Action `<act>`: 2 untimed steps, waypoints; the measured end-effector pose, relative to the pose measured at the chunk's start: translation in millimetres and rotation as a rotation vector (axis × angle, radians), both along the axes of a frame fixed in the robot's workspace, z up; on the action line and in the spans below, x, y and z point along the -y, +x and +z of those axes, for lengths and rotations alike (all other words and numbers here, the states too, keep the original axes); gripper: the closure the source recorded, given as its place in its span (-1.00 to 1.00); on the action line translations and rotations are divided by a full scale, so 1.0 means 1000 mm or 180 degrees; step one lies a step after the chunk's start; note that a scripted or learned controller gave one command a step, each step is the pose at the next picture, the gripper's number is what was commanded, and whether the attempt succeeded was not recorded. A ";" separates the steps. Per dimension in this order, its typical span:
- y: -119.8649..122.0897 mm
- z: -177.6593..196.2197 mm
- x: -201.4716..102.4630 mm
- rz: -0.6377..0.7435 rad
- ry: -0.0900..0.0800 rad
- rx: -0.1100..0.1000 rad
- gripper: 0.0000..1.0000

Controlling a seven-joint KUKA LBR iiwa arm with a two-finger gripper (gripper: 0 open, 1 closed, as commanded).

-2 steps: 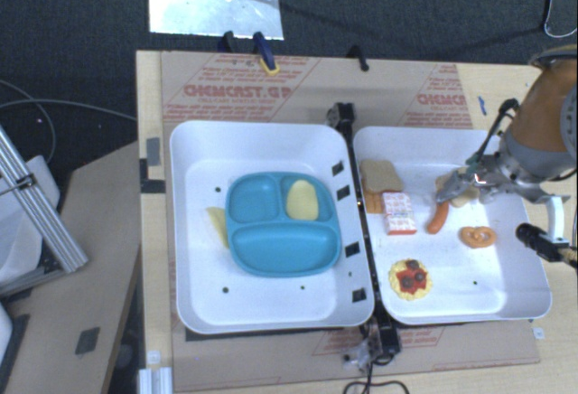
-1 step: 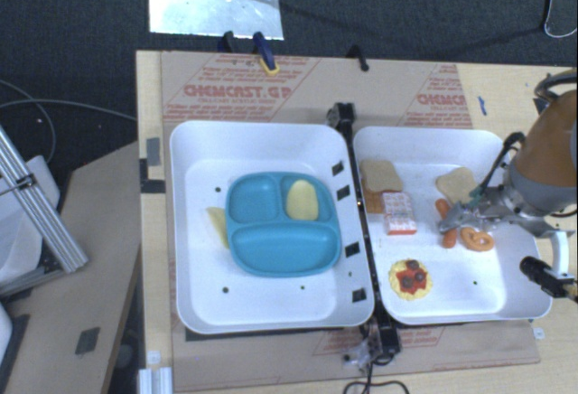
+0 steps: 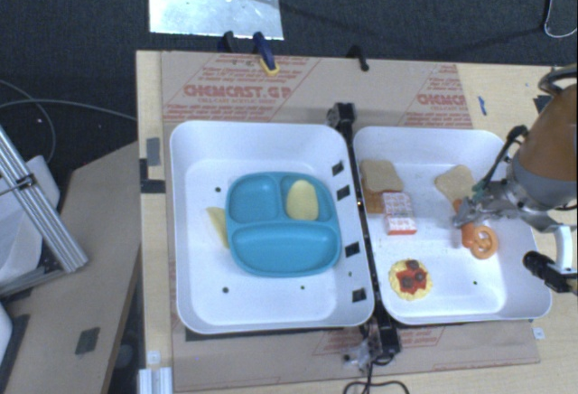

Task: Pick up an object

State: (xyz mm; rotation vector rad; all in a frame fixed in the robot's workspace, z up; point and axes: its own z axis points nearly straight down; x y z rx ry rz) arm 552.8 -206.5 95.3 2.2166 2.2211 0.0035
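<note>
In the right bin, my gripper hangs low at the right side, reaching in from the right edge. Just below it and touching it in the view lies an orange pretzel. A tan bread piece sits just behind the gripper. Further left are a slice of toast and a small red and white box. A little round pizza lies near the front of this bin. The arm's body hides the bin's right wall.
The left bin holds a blue divided plate with a yellow oval piece in its right compartment. A pale yellow wedge lies beside the plate's left edge. A black divider runs between the bins.
</note>
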 end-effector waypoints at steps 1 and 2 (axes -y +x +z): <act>0.070 0.068 -0.043 0.0029 -0.0001 0.0030 1.00; 0.116 0.057 -0.113 0.0029 0.0002 0.0006 1.00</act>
